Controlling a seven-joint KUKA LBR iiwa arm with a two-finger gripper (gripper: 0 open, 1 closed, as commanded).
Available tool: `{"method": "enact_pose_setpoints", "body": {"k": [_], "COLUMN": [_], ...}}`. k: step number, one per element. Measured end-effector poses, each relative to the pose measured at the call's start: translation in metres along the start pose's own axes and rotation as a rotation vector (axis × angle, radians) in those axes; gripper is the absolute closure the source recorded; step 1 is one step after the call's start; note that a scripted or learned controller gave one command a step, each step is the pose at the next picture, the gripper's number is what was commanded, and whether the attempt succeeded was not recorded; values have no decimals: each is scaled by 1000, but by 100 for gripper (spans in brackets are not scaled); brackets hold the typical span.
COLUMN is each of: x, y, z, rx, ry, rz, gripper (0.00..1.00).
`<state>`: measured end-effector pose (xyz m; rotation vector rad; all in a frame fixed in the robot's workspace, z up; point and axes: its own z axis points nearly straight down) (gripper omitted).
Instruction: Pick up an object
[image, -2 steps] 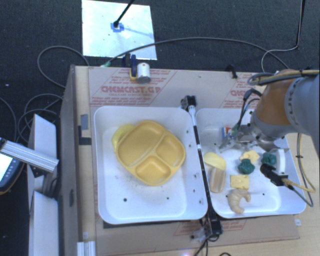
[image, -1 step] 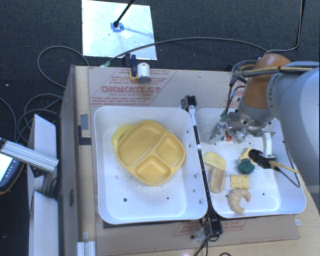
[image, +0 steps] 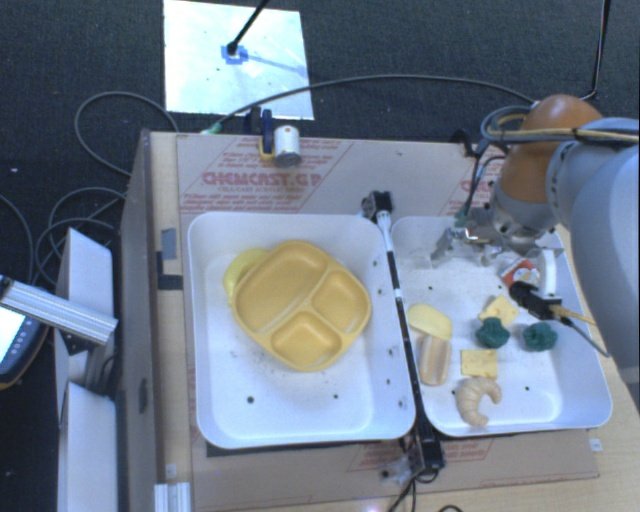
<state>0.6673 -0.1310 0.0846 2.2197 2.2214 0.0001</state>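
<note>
My gripper (image: 466, 245) hangs over the back left of the right bin (image: 592, 392), its fingers apart and nothing between them. In front of it lie a yellow wedge (image: 430, 320), a tan bread roll (image: 433, 360), a flat yellow square (image: 479, 363) and a pale croissant (image: 477, 400). Two dark green lumps (image: 492, 335) (image: 541, 337) and a small yellow piece (image: 500, 310) sit to the right of those. A small orange-red piece (image: 515, 268) lies just right of the gripper. A yellow divided plate (image: 300, 300) lies tilted in the left bin (image: 200, 300).
A black bar (image: 392, 275) runs along the seam between the bins. The grey arm with its orange band (image: 550, 120) comes in from the right over the right bin's back corner. A small can (image: 287, 143) stands on the cardboard behind the left bin.
</note>
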Motion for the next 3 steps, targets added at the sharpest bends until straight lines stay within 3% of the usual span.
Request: {"method": "enact_pose_setpoints", "body": {"k": [1, 2, 3], "x": [-60, -22, -22], "y": [-80, -125, -123], "z": [0, 0, -11], "rx": [1, 1, -4], "ry": [-1, 1, 0], "rz": [0, -1, -2], "gripper": [0, 0, 100]}}
